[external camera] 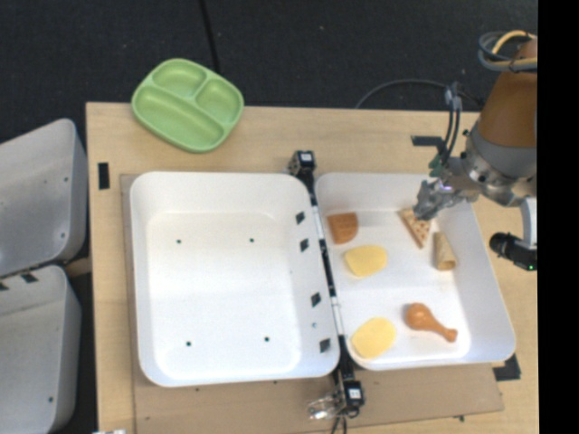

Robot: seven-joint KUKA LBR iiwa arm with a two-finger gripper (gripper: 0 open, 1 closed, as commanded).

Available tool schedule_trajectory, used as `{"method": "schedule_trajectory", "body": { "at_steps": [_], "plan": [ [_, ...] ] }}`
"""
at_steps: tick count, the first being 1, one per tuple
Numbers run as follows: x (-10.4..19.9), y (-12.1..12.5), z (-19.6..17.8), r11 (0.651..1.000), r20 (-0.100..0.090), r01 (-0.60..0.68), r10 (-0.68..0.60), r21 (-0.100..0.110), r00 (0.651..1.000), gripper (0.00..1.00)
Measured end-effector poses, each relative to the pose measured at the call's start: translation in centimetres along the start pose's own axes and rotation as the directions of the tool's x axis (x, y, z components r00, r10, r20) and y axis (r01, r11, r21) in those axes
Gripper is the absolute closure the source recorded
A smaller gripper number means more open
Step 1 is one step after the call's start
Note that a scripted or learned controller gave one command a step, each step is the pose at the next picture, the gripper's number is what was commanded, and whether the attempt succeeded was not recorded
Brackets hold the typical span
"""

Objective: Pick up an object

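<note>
The right bin (470, 333) holds several toy foods. Along its left side lie a brown toast piece (342, 227), a yellow disc (365, 260) and a second yellow disc (374, 336). An orange drumstick (429, 320) rests near the front. A tan wedge with a dotted face (416, 231) and a beige bread piece (443, 251) sit at the back right. My gripper (431, 201) hangs at the wedge's upper end, low in the bin and right against it or just above it. Whether it touches the wedge is unclear.
The left bin (217, 278) sits beside the right one, with a black-clipped divider (318, 269) between them. A green sectioned plate (188, 104) lies on the bench's back left corner. A black cable (398, 87) arcs behind the right bin.
</note>
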State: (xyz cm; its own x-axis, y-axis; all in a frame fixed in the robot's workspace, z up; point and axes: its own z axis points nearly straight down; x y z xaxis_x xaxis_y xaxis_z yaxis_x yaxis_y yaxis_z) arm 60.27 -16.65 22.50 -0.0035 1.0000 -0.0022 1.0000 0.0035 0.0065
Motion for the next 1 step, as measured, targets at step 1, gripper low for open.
{"method": "schedule_trajectory", "body": {
  "at_steps": [1],
  "plan": [
    [5.13, -0.69, -1.24, 1.0, -0.004, 0.003, -0.003, 0.005, 1.0, 1.0]
  ]
}}
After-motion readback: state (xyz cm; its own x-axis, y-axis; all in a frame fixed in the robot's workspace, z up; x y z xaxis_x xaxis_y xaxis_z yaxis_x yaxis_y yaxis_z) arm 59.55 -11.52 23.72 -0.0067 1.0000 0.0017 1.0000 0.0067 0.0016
